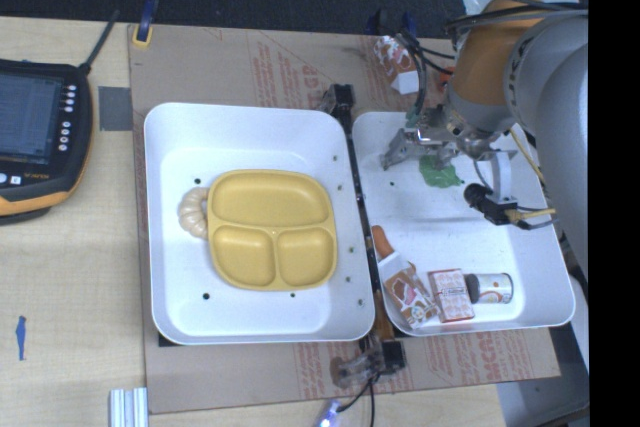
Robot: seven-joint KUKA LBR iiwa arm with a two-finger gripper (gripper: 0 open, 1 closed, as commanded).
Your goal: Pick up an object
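Note:
My gripper (412,146) hangs low over the far part of the right bin (545,255), under the grey arm with its orange band (490,55). A small green object (440,174) lies just right of and below the gripper, close to it; whether they touch is unclear. At the bin's near edge lie a small can with a red and white label (478,288) and a brown and white snack packet (408,293). A thin orange piece (380,240) rests against the bin's left wall.
The left bin (180,305) holds a yellow divided plate (270,227) with a beige lump (192,211) tucked at its left edge. A tablet-like pendant (35,135) sits at the far left of the bench. Cables and a black fitting (490,203) hang by the wrist.

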